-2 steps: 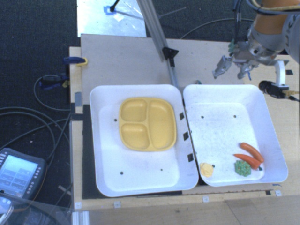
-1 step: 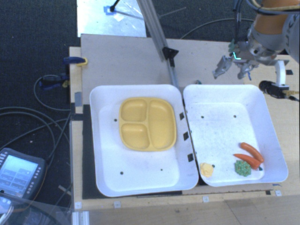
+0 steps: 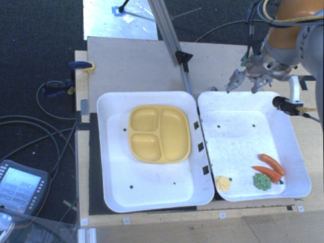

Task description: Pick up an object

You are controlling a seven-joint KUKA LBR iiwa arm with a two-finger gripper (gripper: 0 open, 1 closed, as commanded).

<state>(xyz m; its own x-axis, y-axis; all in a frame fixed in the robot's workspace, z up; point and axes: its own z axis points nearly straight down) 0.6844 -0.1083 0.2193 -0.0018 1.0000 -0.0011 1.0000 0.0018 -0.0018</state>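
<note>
A: Grey pendant [image 3: 20, 186] at far left, off the bench, down on the dark floor [image 3: 35, 34]. Agree?
B: Agree. Then a blue clamp [image 3: 81, 65] on the bench's left edge.
A: Next?
B: Reaching the left bin [image 3: 114, 186]: see a yellow plate [image 3: 159, 134], three compartments, lying flat towards the far half.
A: And past the divide?
B: Moving into the right bin [image 3: 238, 135]: find a small pale yellow lump [image 3: 223, 183] in the near left corner, close to the rim. Cannot tell what kind of thing.
A: Gripper?
B: Spot the gripper [image 3: 241, 89] hanging over the far rim of that bin. Fingers [image 3: 232, 82] spread wide apart, clasping nothing.
A: Well apart from the lump, then.
B: Yes, and well apart from the rest. Further right, near the front: see a green clump [image 3: 261, 181] and two orange-red sticks [image 3: 272, 163], slanted, side by side, the nearer one touching or just beside the clump.
A: Raised at all?
B: No. Resting on the bin floor, all four pieces.
</note>
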